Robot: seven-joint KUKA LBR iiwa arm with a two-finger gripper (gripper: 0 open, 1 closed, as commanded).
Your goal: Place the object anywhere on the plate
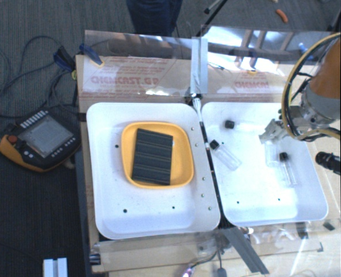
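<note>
A grey robot arm with an orange band reaches in over the right-hand white bin. Its claw hovers above that bin's upper middle; whether it is spread or pressed together cannot be told.

Just below and beside the claw lies a clear vial with a black cap. A second clear vial lies further off toward the divider, and a loose black cap sits between the claw and the bin's far rim.

Well away from the claw, in the left bin, a yellow plate already carries a dark ribbed block, lying flat across its centre.

If a vial is the next object, the best approach is probably to descend squarely over its narrow body, close across its width and lift straight, since a smooth round tube may roll or slip.
</note>
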